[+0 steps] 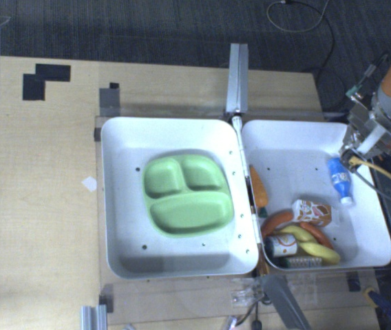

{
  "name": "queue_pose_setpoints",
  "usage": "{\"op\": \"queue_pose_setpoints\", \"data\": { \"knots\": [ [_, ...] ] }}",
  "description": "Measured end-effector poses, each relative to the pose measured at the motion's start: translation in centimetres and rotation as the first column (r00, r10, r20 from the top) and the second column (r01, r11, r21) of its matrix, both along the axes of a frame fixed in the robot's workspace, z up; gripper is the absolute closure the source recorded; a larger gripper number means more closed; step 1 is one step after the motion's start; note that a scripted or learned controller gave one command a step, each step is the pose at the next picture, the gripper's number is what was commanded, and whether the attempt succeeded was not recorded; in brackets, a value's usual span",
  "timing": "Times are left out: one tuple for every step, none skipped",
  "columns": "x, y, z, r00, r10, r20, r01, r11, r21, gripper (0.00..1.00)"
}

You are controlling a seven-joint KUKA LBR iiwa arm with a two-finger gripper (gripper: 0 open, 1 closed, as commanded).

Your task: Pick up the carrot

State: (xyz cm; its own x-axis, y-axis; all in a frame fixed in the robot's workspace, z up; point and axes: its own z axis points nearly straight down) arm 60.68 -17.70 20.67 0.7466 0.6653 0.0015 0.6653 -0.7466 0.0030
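**A:** What is the tool doing?

**B:** The tool (369, 141) sits at the right edge of the frame, above the right bin's upper right corner. Whether it is apart or together, I cannot tell. Nothing shows as held.

**A:** Where is the carrot?

**B:** One slim orange carrot (257, 190) lies lengthwise against the left wall of the shallow white right-hand bin (299, 139), near the frame's centre, well apart from the tool.

**A:** What else can be counted?

**B:** Two white bins on the pale wooden bench (37, 205). The left-hand bin (123, 184) holds one green three-section plate (188, 194). The right one also holds one blue-and-white bottle (340, 179), one yellow banana (312, 246), one red sausage-shaped thing (278, 220), one small printed pouch (311, 212) and one dark can (281, 246).
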Motion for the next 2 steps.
{"op": "queue_pose_setpoints", "data": {
  "knots": [
    [0.0, 0.0, 0.0, 1.0, 0.0, 0.001, 0.0, 1.0, 0.0, 0.0],
    [2.5, 4.5, -10.5, 0.991, 0.137, -0.002, -0.137, 0.991, 0.001, 0.0]
  ]
}}
